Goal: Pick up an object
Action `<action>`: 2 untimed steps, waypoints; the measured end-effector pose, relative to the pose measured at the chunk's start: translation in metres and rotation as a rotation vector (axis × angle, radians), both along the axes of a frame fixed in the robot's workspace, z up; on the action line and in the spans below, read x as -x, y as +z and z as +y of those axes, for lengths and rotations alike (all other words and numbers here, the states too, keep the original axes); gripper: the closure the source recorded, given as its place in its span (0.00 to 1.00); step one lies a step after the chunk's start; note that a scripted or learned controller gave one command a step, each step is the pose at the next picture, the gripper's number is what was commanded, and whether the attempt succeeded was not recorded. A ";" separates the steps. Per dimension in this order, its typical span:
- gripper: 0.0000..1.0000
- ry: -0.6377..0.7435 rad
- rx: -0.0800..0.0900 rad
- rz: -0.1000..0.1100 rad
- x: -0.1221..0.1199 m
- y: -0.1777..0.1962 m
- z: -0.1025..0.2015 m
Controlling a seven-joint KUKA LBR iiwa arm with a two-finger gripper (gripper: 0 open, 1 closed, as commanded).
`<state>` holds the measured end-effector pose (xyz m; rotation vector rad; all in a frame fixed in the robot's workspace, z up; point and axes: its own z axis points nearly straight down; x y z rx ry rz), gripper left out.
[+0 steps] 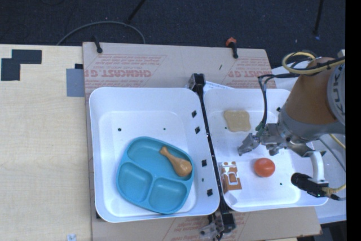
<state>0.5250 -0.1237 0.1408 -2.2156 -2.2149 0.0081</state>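
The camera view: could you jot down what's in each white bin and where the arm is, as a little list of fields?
left bin: blue divided plate with a toy drumstick lying on it
right bin: tan flat piece near the back, red ball, small orange-and-white item near the divider
arm: reaches in from the right, over the right bin
gripper: low, between the tan flat piece and the red ball; nothing seen held
fingers: open or shut not clear

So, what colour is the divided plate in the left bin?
The divided plate is light blue, seen clearly in the camera view.
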 end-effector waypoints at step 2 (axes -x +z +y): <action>1.00 -0.008 0.001 -0.004 0.001 -0.041 -0.001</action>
